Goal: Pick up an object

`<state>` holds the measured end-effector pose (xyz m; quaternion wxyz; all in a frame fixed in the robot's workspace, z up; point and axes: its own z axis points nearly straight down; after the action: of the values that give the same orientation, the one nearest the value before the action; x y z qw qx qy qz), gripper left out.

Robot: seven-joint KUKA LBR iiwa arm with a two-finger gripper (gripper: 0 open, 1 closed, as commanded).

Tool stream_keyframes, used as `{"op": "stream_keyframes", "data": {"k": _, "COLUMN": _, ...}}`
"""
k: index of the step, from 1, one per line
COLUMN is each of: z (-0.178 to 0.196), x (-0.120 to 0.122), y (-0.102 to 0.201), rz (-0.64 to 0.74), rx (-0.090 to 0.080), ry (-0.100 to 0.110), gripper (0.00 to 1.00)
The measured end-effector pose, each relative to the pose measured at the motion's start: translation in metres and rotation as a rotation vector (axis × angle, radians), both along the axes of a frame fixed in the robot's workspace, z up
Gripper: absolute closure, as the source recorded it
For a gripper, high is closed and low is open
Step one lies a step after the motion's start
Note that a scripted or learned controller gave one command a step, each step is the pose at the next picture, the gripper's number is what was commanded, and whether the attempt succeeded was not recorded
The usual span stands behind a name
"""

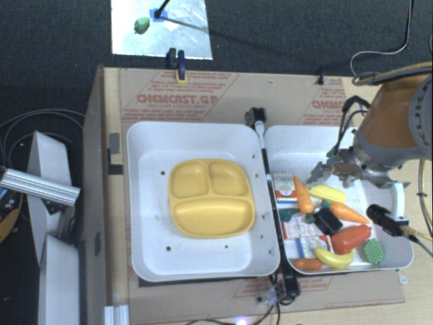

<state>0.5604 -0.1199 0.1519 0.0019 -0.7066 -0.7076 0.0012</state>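
Note:
The right bin [298,147] holds a heap of toy foods in its near half. Among them are an orange carrot [303,196], a yellow piece [328,193], a second carrot [348,213], a small black block [327,221], a red pepper [350,237], a green ridged piece [373,250] and a yellow banana [335,256]. Printed cards [296,230] lie under them. My gripper [331,176] hangs just above the yellow piece at the heap's far edge. It is open with nothing between its fingers.
The left bin [149,181] holds a yellow divided plate [210,198]. A black divider [265,175] runs between the bins. The grey and orange arm [399,124] reaches in over the right bin's far right corner. The right bin's far half shows bare white floor.

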Motion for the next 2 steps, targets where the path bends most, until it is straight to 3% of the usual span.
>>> {"op": "stream_keyframes", "data": {"k": 1, "z": -0.051, "x": 0.0, "y": 0.019, "rz": 0.001, "rx": -0.006, "ry": -0.02, "gripper": 0.0}}
{"op": "stream_keyframes", "data": {"k": 2, "z": -0.056, "x": -0.008, "y": 0.007, "rz": 0.005, "rx": -0.002, "ry": -0.037, "gripper": 0.0}}
